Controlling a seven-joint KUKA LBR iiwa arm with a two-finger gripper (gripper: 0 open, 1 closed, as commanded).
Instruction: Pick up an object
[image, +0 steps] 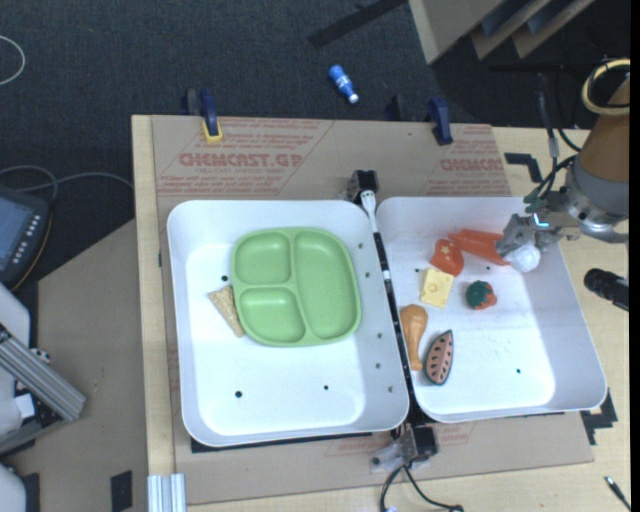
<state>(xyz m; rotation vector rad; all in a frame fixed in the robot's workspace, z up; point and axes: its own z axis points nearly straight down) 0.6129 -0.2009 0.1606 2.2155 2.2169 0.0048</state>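
My gripper (520, 238) hangs low over the far right part of the right bin (560, 345). It sits at the right end of an orange carrot-shaped piece (477, 243), and a small white round object (525, 259) lies just below it. Whether it touches either one I cannot tell. Further left in the same bin lie a red-orange piece (447, 257), a yellow cheese block (436, 288) and a red tomato with a green top (480, 295). Towards the near left are an orange cone-shaped piece (413, 326) and a watermelon slice (438, 357).
The left bin (270, 405) holds a green divided plate (297, 285), with a tan cracker (228, 309) tucked at its left edge. A raised divider (381, 290) separates the two bins. The arm's grey wrist (600, 190) reaches in over the right bin's far right rim.
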